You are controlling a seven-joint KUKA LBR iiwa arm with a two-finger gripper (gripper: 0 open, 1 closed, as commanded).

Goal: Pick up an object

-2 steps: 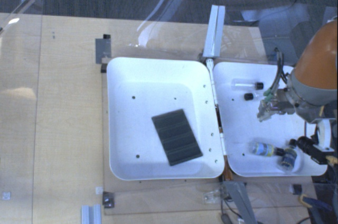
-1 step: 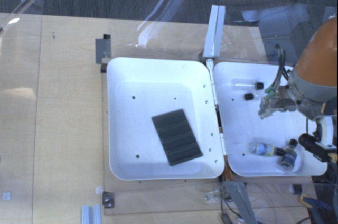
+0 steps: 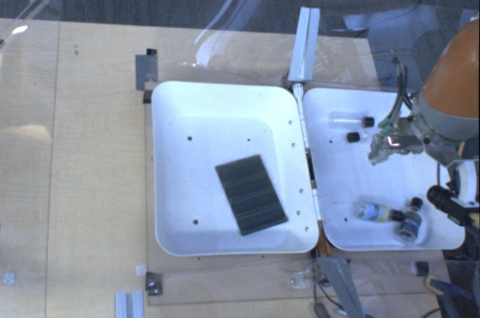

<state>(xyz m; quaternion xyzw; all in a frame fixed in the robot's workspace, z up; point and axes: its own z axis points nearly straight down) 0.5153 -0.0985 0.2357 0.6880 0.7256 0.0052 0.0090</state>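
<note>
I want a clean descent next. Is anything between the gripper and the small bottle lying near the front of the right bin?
Nothing visible. The gripper hovers over bare bin floor, and the bottle lies apart from it toward the front.

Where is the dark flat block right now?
The dark block lies alone in the left bin, toward its near right part, tilted, across the divider from the small bottle in the right bin.
</note>
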